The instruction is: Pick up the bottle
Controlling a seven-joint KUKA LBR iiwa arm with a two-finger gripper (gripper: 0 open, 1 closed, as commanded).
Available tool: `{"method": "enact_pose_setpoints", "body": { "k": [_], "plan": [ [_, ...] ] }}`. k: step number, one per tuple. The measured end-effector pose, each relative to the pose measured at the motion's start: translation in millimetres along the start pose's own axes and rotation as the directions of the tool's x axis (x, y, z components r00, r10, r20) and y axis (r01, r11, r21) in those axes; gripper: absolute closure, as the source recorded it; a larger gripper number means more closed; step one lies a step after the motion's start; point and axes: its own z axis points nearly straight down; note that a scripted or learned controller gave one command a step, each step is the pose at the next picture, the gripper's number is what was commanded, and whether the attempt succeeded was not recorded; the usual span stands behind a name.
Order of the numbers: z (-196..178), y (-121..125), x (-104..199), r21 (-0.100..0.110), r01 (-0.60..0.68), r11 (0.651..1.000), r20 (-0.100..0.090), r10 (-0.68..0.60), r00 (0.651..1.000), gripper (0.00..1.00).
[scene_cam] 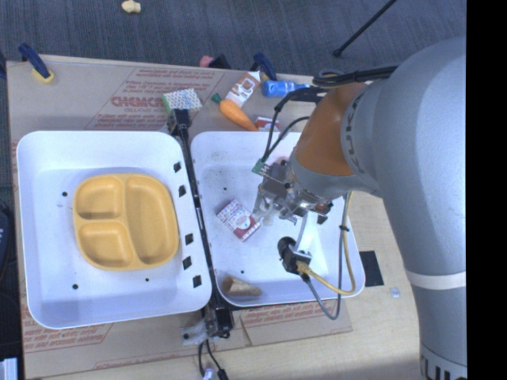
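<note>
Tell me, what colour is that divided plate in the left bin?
Yellow; the divided plate shows plainly in the camera view.

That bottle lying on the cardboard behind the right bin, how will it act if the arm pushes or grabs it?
The bottle lies on its side, so a push would probably roll it. It looks small and plastic, so likely light and stiff enough to grip. The carrot lying close beside it might block its roll or get nudged.

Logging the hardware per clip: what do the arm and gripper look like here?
The arm is bulky, rounded and grey, with an orange band above the wrist. The gripper is a small metallic block. Black cables and a yellow cable loop beside it.
</note>
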Motion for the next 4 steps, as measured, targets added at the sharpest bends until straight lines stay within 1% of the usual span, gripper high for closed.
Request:
{"method": "enact_pose_setpoints", "body": {
  "k": [1,2,3,4],
  "plan": [
    [-37,-67,15,-0.003,0.274,0.962,0.0,-0.274,0.962,1.0],
    [-37,-96,57,-0.003,0.24,0.971,0.0,-0.24,0.971,1.0],
    [-36,-113,90,-0.002,0.342,0.94,0.001,-0.342,0.94,1.0],
    [-233,-93,53,-0.009,0.54,0.842,0.004,-0.54,0.842,1.0]
  ]
}}
